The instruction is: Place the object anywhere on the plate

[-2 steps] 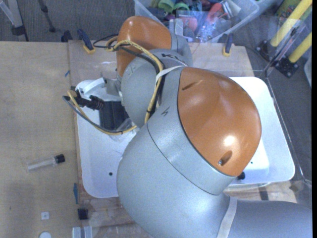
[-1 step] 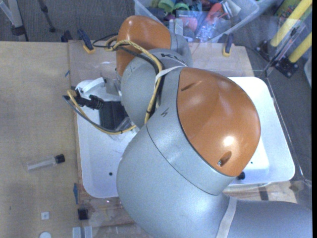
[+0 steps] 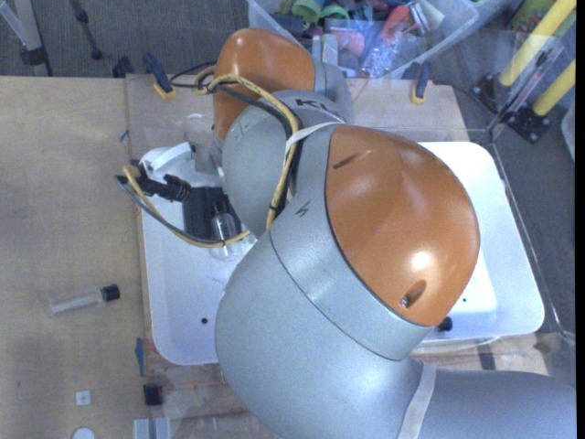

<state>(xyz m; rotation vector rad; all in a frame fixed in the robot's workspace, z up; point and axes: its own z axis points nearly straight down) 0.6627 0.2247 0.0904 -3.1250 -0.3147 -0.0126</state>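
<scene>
Pale wood: bench top [image 3: 55, 172], far left; bears a small clear vial with a dark cap [image 3: 80, 299], lying on its side, well apart from the bins. A few small dark bits lie near the bench's lower edge.

White plastic: left bin [image 3: 174, 327], shallow. Its near-left corner is bare and offers open room; its left rim runs just beside the bench top. The rest is covered by the arm.

Black and grey: gripper [image 3: 212, 222], reaching down into the upper part of the left bin, yellow cabling looped around the wrist. Jaw state cannot be told; the arm's bulk hides the tips. A pale, glassy thing shows just below the gripper, too blurred to name.

Grey and orange: arm [image 3: 384, 236], large, crossing both bins from the right, leaving little clearance.

White plastic: right bin [image 3: 512, 282], only its right rim visible.

Task's object and plate: position cannot be told; probably beneath the arm.

Clear tub of coloured toys [image 3: 366, 16], behind the bench.
</scene>
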